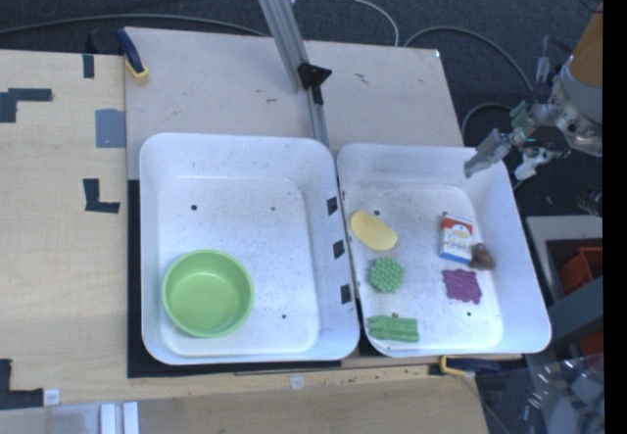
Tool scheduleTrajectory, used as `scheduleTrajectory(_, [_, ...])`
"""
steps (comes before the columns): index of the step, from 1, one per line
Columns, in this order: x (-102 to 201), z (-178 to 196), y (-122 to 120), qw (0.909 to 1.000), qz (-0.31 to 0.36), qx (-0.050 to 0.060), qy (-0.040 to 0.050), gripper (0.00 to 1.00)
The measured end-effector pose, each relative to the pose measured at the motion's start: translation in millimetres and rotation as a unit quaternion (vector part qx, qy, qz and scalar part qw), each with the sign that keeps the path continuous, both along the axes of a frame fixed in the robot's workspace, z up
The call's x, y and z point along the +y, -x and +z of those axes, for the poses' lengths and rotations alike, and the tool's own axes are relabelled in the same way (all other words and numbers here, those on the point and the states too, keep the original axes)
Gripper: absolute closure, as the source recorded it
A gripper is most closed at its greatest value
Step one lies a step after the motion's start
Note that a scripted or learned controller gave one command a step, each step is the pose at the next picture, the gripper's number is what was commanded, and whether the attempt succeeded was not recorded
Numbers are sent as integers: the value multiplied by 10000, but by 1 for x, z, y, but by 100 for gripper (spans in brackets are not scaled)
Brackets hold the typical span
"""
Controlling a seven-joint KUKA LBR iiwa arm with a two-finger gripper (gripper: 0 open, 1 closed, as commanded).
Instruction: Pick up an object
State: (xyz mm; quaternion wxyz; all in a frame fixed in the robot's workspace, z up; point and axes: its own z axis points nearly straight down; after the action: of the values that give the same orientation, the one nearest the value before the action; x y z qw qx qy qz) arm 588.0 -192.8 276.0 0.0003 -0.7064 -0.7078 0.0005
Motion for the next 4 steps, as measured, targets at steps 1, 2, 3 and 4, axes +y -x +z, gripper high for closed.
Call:
scheduleTrajectory(1, [0, 0, 0, 10000, 1, 1, 1, 0])
scheduleTrajectory(2, [-8, -60, 2, 10000, -8, 32, -3, 0])
scheduleTrajectory(3, [-8, -123, -2, 10000, -4, 34, -6, 0])
scheduleTrajectory(4, [-8, -180, -7, 10000, -1, -42, 37, 0])
